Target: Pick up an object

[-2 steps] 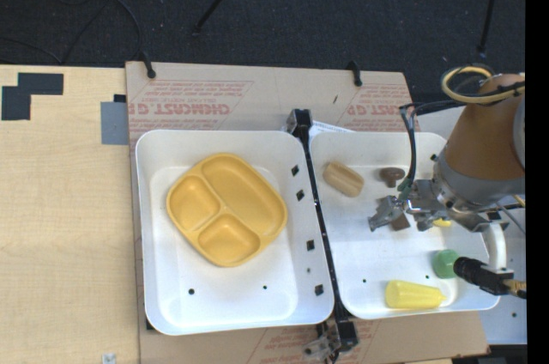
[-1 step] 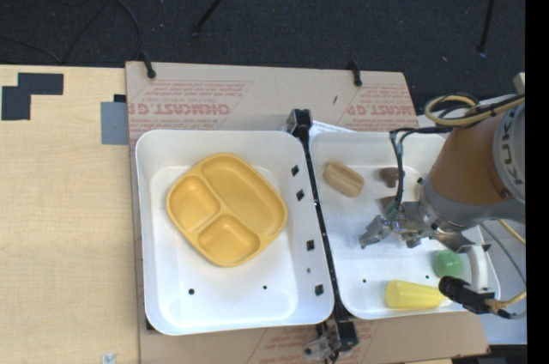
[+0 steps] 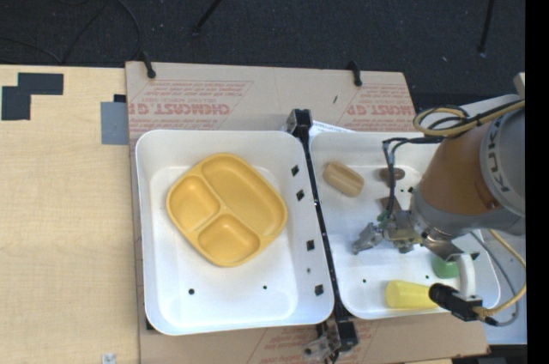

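Observation:
My gripper [image 3: 367,239] hangs low over the middle of the right bin [image 3: 360,302], reaching in from the right below the orange wrist band. A tan rounded block [image 3: 343,179] lies at the bin's far left, apart from the gripper. A small brown piece [image 3: 393,175] sits just right of it. By the near wall lies a yellow object [image 3: 407,295], and a green object [image 3: 444,267] shows partly under the wrist. I see nothing between the gripper's tips.
The left bin [image 3: 171,302] holds a yellow divided plate [image 3: 226,209]. A black divider [image 3: 313,225] runs between the two bins. Cardboard [image 3: 214,100] lies behind them, and a wooden bench top [image 3: 60,225] lies to the left.

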`<state>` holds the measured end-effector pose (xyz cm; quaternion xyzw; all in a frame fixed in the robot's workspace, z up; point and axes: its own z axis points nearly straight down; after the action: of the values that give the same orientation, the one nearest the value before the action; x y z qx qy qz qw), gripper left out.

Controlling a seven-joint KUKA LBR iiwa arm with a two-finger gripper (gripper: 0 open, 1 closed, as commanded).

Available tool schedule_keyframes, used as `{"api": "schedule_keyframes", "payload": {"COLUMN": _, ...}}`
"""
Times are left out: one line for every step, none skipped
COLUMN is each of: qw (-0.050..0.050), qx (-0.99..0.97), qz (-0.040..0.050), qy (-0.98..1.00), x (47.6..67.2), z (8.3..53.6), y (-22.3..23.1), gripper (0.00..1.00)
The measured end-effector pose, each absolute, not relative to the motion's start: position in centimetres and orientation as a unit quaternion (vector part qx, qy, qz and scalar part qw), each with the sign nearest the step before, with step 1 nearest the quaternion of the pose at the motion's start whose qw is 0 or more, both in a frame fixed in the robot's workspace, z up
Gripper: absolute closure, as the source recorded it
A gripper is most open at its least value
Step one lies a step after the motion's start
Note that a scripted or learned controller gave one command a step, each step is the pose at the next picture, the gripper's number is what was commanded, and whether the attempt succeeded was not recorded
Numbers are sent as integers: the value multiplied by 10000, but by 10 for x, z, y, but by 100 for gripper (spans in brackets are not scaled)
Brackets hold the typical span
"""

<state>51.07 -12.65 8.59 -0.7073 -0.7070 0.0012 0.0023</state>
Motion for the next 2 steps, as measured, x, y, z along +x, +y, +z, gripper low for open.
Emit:
{"api": "schedule_keyframes", "payload": {"qw": 16, "qx": -7083, "qz": 6, "qy": -7059, "x": 512, "z": 98, "y": -127, "gripper": 100}}
{"api": "schedule_keyframes", "payload": {"qw": 0, "qx": -7066, "qz": -3, "qy": -7076, "x": 517, "z": 142, "y": -126, "gripper": 100}}
